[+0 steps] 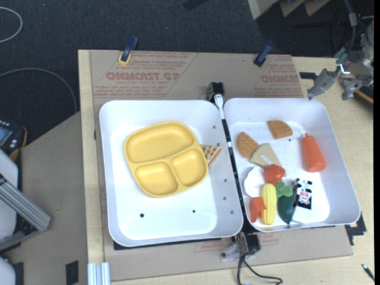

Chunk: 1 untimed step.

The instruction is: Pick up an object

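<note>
Hovering up at the top right corner, the pincer (pixel 325 83) sits just off the far corner of the right bin (pixel 341 177), and whether it is spread or pressed together I cannot tell from this angle. Nothing is caught in it. Every candidate lies below and to the left of it in this slanted view, down inside that right bin: the orange carrot (pixel 312 152) is the nearest, lying with its long axis running roughly away from the camera, its narrow tip pointing up toward the pincer's corner. Just left of it sits a brown bread slice (pixel 279 129), then a tan cookie (pixel 246 143) and a pale wedge (pixel 265 155). Farther toward the near edge there's a crowded cluster, a red tomato (pixel 274 173), a yellow corn cob (pixel 269 203) and a green pepper (pixel 286 205), all touching or nearly so. Over in the left bin (pixel 119 177) a yellow divided plate (pixel 164 158) rests with a waffle piece (pixel 211 153) tucked at its right edge, well apart from the arm. My read: the carrot is the cleanest pick, standing alone, and the reach would be down and leftward, closing across its short width.
</note>
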{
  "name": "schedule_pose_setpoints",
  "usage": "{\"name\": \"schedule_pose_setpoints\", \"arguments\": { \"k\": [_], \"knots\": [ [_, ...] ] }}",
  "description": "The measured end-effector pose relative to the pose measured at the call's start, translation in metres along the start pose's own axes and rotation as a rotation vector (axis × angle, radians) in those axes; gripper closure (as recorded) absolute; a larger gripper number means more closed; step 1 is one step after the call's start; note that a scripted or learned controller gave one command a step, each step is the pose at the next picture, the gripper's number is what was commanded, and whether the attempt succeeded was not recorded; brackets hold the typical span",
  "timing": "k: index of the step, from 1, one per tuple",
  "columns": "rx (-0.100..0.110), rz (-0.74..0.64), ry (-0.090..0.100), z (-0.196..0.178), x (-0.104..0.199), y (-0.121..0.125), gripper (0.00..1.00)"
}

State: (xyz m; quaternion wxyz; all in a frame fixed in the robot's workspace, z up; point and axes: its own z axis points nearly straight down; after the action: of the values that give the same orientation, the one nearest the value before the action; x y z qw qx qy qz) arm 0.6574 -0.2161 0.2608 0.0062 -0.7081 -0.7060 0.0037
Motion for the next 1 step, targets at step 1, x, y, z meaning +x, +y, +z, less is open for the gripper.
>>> {"name": "schedule_pose_setpoints", "arguments": {
  "k": [1],
  "knots": [
    [-0.013, -0.003, -0.004, -0.0085, 0.0007, 0.0023, 0.00]
  ]
}}
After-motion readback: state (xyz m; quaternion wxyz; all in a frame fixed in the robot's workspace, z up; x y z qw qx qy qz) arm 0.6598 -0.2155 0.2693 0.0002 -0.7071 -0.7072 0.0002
